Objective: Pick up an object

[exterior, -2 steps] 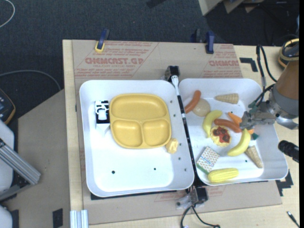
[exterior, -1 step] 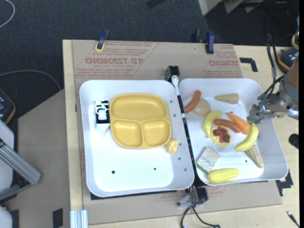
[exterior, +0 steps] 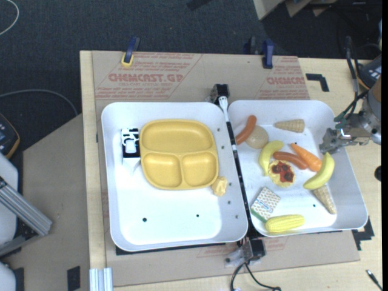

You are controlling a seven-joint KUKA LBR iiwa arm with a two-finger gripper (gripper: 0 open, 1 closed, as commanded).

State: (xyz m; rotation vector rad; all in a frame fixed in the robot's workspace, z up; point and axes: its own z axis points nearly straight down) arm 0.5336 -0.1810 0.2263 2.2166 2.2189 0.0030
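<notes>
The gripper (exterior: 333, 139) hung over the right rim of the right bin (exterior: 354, 190), the arm coming in from the right edge of the view; whether the pincer was wide or narrow could not be told, and nothing showed in its grasp. Just below and left of it lay one banana (exterior: 321, 173), curved against the bin's right side, with one carrot (exterior: 306, 155) touching its upper end. The right bin held the pickable things: two cones, one (exterior: 290, 125) near the top rim and one (exterior: 325, 199) under the banana; two sausages, one (exterior: 245, 129) at upper left beside a pale round piece (exterior: 257, 137), one (exterior: 290, 159) lying across a yellow piece with a red middle (exterior: 280, 170); one corn cob (exterior: 284, 223) by the near rim; and one small green-and-white packet (exterior: 265, 203) just above it. The left bin (exterior: 121, 211) carried one yellow divided tray (exterior: 179, 153) with three compartments, one small yellow lump (exterior: 219, 187) touching its lower right corner, and one black-and-white card (exterior: 130, 143) beside its left edge. Both bins rested on a brown board (exterior: 176, 71), held by two clamps, yellow (exterior: 128, 57) and blue (exterior: 267, 54), at its far edge.
</notes>
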